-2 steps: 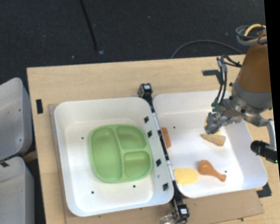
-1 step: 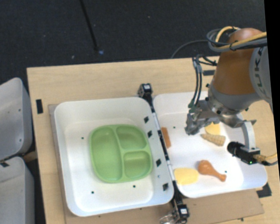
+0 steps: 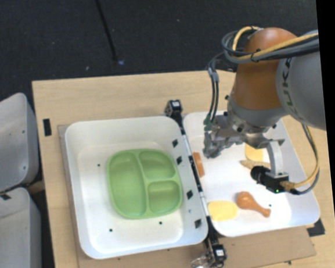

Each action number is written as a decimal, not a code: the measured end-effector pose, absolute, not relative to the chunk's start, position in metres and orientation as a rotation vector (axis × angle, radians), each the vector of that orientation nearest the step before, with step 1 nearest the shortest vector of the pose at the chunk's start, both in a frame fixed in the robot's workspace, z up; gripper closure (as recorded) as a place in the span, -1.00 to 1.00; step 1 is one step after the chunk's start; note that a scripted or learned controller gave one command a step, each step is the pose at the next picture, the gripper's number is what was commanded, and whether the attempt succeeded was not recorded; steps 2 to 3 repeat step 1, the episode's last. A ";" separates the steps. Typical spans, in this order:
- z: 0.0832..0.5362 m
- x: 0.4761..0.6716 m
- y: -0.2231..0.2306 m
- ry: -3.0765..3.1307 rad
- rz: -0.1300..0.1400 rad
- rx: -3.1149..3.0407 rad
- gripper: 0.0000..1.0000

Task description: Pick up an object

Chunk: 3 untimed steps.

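Your gripper [image 3: 211,150] hangs over the right bin [image 3: 302,212], low near its left wall, and you cannot tell how it is set or whether it has anything. The nearest thing is a small orange piece [image 3: 199,164] against that wall. It looks light, stiff and smooth; take it across its narrow sides.

Robot lab, KUKA arm [image 3: 280,85] over white bins [image 3: 77,167] on plywood bench [image 3: 117,94], black floor

In the left bin [image 3: 77,167] a green tray [image 3: 144,182] fills the middle; the arm [image 3: 263,93] blocks the right bin's [image 3: 302,206] far half.
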State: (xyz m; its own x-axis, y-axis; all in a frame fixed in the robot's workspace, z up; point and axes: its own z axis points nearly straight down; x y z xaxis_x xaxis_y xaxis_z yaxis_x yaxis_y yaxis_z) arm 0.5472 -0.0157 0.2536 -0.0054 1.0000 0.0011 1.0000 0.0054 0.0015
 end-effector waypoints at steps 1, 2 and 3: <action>0.246 0.560 0.041 2.228 0.001 2.214 1.00; 0.246 0.560 0.041 2.228 0.001 2.214 1.00; 0.246 0.560 0.041 2.228 0.001 2.214 1.00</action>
